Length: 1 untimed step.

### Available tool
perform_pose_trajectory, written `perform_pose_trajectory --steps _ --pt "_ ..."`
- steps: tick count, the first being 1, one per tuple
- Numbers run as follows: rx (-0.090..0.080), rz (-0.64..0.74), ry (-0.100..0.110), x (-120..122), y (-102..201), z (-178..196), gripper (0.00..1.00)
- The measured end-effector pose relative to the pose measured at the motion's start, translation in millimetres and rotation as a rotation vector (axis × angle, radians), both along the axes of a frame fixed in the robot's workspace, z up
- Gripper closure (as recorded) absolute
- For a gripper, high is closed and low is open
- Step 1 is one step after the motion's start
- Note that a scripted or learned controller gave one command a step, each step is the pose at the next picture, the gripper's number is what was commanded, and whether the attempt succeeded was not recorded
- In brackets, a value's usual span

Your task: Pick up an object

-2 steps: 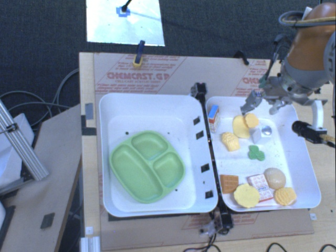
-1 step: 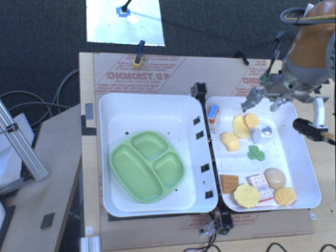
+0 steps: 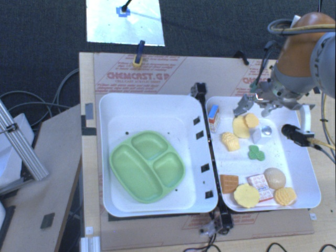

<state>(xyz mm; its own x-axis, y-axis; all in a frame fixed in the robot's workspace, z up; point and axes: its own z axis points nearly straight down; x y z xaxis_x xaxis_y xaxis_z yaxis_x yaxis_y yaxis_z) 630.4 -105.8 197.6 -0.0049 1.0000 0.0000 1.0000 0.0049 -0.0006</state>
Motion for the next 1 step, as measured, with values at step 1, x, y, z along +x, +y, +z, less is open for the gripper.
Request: perform_pose_trajectory --steps 1 --pt "0.001 -0.003 0.003 1.1 1.7 -62.9 0.0"
